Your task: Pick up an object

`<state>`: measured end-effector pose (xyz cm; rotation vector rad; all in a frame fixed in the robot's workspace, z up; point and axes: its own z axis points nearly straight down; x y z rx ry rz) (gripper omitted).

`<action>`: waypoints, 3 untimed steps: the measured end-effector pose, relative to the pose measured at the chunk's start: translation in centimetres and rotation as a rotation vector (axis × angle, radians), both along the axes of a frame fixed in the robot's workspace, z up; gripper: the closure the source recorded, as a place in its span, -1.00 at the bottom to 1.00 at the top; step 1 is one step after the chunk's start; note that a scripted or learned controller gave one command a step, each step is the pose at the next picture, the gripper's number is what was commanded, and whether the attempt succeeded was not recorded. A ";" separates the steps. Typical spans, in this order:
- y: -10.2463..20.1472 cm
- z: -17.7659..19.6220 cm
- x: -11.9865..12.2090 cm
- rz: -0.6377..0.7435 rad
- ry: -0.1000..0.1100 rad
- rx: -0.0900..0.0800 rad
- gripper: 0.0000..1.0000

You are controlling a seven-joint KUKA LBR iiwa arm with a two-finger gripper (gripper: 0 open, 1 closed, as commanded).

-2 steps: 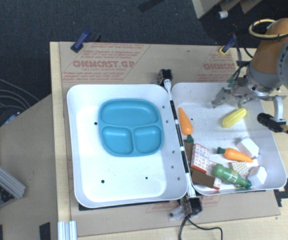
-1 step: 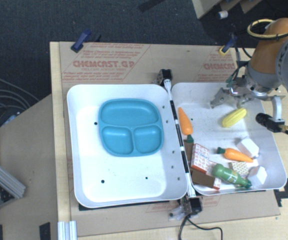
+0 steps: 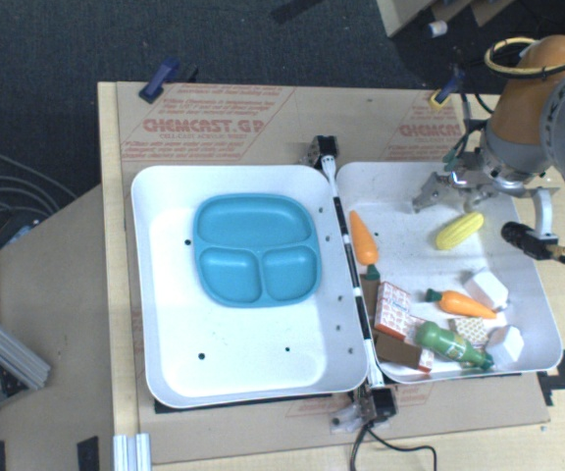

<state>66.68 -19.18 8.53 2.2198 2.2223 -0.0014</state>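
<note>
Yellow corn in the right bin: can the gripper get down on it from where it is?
Probably yes. The yellow corn lies alone on bare floor of the right bin, just below the gripper. Nothing rests on it, and the nearest carrot lies well clear.

Bins (image 3: 165,292) smooth white plastic; blue tray (image 3: 256,248) matt plastic; bench (image 3: 214,126) printed cardboard, probably.

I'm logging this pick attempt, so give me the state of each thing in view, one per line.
gripper: fingers spread open, holding nothing, above the right bin's far end
corn cob: lying loose, just below the gripper
blue divided plate: flat in the left bin, compartments bare
long carrot: lying along the right bin's left wall
small carrot: lying flat
green bottle: on its side
patterned carton: lying tilted in the pile
</note>
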 end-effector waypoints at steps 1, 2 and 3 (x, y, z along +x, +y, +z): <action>-0.3 0.0 0.0 0.000 -0.001 -0.001 -1.00; -1.6 0.1 0.1 0.001 0.001 0.008 -1.00; -0.8 0.0 0.0 0.000 0.001 0.002 -1.00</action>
